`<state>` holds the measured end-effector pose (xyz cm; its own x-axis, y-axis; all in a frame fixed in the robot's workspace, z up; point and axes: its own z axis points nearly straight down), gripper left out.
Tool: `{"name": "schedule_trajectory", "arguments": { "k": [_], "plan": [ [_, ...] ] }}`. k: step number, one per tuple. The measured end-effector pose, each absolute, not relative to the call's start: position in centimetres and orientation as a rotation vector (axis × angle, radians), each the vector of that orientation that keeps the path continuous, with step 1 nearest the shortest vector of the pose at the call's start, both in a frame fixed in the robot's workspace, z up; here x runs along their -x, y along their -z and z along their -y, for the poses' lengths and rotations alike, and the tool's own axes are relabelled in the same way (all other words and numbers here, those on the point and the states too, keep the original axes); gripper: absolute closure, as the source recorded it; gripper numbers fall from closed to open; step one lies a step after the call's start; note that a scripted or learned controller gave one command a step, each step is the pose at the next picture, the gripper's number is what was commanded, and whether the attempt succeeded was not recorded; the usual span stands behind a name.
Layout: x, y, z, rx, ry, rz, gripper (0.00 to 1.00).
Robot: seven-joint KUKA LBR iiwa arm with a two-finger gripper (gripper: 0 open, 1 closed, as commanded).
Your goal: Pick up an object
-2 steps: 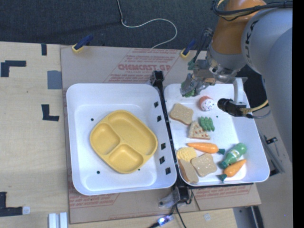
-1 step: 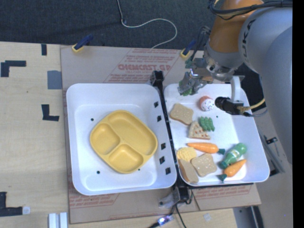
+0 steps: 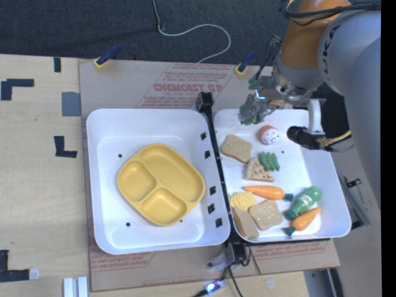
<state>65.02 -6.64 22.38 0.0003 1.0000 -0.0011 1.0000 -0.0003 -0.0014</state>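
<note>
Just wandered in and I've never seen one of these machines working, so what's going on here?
A grey and orange robot arm is reaching in over two white bins. Its tool sits above the far edge of the right bin, which holds toy food: bread slices, carrots, a small round ball. Whether it has grabbed anything is hard to tell from here. The left bin holds a yellow divided tray.

Place: you're looking at a robot lab.
Evidence: taped worktop [image 3: 37,166], cardboard sheet [image 3: 179,85], loose cable [image 3: 192,30], toy food bins [image 3: 337,184].
</note>
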Motion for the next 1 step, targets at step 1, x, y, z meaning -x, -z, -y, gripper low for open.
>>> {"name": "schedule_trajectory", "arguments": {
  "k": [1],
  "plan": [
    [-65.85, -21.42, 5.56, 2.219, -0.003, 2.223, 1.0]
  ]
}}
